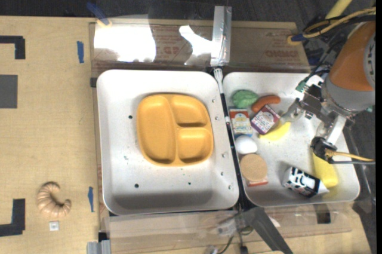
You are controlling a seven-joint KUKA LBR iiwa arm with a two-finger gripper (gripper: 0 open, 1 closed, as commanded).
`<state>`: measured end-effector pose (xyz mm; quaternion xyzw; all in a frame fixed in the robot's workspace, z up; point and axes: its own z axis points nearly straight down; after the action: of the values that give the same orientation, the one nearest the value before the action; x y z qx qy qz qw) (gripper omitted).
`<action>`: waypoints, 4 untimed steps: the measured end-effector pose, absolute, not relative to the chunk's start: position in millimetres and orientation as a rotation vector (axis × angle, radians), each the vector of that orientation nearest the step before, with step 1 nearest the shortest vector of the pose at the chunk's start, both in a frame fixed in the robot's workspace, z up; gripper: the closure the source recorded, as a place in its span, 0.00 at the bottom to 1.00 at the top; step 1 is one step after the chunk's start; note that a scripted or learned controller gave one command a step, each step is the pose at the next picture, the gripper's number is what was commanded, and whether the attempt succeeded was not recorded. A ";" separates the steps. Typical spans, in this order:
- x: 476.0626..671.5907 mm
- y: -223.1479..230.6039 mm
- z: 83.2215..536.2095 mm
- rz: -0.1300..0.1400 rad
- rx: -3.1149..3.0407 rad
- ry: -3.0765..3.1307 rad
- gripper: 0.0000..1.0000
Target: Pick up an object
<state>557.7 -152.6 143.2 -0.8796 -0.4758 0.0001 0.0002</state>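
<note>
My gripper (315,126) hangs over the right side of the right bin (352,190), on the grey arm with the orange band (353,64). Below it lie a yellow block (326,172) and a black and white can (303,182). To its left sit a yellow banana-like piece (277,130), a purple and white packet (264,120), a red sausage (265,103), a green lump (244,97), a small red and white carton (240,123), a white egg (245,144) and a round tan bun (254,167). Nothing visibly sits in the gripper.
The left bin (113,145) holds an orange divided plate (175,128). A tan croissant-shaped toy (52,199) lies on the bench at the lower left, outside the bins. Yellow cables (334,18) run behind the arm at the top right.
</note>
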 end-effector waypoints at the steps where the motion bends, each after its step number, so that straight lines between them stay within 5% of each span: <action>1: 531.2 -106.9 96.6 -0.006 -2.783 -1.463 0.00; 2: 479.4 -118.5 100.4 0.003 -2.583 -1.782 0.00; 3: 551.4 -105.5 87.7 -0.007 -2.496 -1.916 0.00; 4: 552.7 -106.2 99.4 -0.012 -2.502 -1.915 1.00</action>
<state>552.7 -106.2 99.4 -0.7940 -0.6079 -0.0038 -0.0046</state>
